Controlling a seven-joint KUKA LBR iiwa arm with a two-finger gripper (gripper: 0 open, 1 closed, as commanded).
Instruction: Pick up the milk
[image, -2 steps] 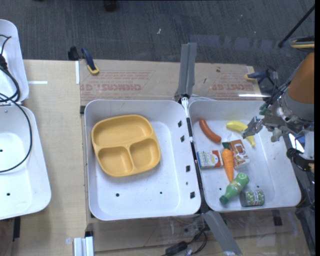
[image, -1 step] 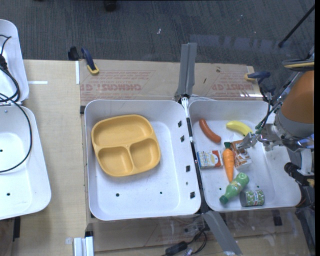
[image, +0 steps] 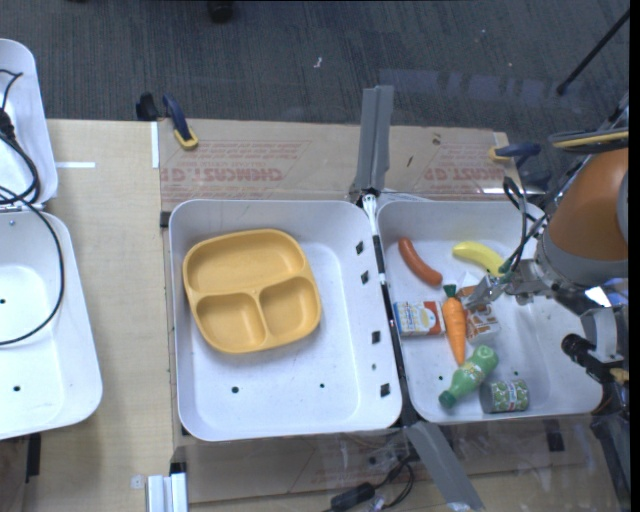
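The milk (image: 417, 318) is a small white carton with orange print, lying on its side near the left wall of the right bin (image: 560, 395). An orange carrot (image: 456, 328) lies just to its right. My gripper (image: 488, 291) reaches in from the right and sits low over the bin's middle. It is above the carrot's green top and a second small printed box (image: 484, 320), roughly a carton's length to the right of the milk. Nothing shows held in it.
A red sausage (image: 420, 262) and a yellow banana (image: 480, 257) lie at the back of the right bin. A green bottle (image: 468, 377) and a green can (image: 506, 395) lie at its front. The left bin (image: 300, 395) holds a yellow divided plate (image: 252, 290).
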